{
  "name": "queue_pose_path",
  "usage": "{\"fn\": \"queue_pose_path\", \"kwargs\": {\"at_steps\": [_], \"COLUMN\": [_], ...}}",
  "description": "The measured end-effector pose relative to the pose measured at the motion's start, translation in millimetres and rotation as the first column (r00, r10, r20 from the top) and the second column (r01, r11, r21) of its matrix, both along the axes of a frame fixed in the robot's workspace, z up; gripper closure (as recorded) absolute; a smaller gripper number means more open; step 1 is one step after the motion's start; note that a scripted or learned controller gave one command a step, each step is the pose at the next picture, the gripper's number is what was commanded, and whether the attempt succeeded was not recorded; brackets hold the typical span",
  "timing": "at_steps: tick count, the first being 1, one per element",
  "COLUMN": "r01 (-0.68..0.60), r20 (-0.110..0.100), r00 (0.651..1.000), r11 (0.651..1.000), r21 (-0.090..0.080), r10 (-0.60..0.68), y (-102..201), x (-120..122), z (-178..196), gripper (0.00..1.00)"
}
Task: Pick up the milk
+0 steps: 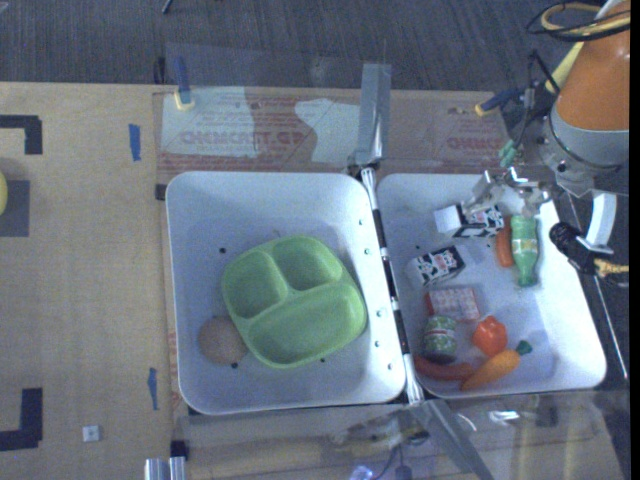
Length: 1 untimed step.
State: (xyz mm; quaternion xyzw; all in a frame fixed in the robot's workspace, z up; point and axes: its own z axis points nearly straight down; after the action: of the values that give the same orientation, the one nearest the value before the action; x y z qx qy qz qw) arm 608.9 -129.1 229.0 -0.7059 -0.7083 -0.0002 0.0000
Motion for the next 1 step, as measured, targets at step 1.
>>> {"fn": "queue_pose_path", "kwargs": {"at_steps": [1], "r01": [-0.158], "r20": [0.001], "r00": [0.987], "r11": [0.987], "r21": [0.000], "r10": [0.158], "y": [-52.9], "x": [-20.4], "z": [-49.2], "gripper": [0.00]}}
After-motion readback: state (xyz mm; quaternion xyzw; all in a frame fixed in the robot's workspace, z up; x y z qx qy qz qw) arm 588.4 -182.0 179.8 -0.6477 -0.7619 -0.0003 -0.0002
